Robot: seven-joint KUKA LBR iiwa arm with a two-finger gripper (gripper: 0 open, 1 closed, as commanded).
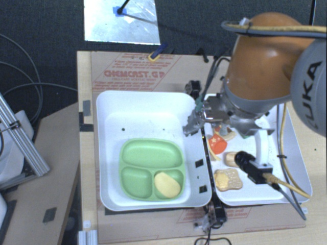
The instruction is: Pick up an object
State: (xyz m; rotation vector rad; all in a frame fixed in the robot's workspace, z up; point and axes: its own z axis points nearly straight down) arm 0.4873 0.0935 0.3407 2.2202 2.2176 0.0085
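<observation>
From my end the grey and orange arm [265, 60] fills the upper right of the frame and hangs over the right bin [296, 172], hiding most of it. The gripper [195, 120] sits just right of centre, over the seam where the left bin [148, 98] meets the right one. I can't tell whether it is open or closed, since it reads as a cluster of grey metal from this angle, and I see nothing held in it.

**Left bin:** a green tray [148, 154] with three compartments lies in its lower half. A yellow lump [167, 184] lies in the tray's lower right compartment, well below the gripper.

**Right bin, along its left side, lower right of centre:**
- An orange-red piece [217, 145] is nearest the gripper, just below and right of it.
- A tan roll [231, 159] lies just below the orange-red piece.
- A flat tan biscuit [228, 179] lies below the roll, near the bin's bottom edge.
- A pale scrap [228, 135] sits above the orange-red piece, partly under the arm, and I can't make out what it is.

Both bins rest on a cardboard sheet [133, 70] with red print. A shiny foil square [120, 14] lies on the dark floor at top centre-left, and a metal rail [20, 142] leans at the left edge.
</observation>
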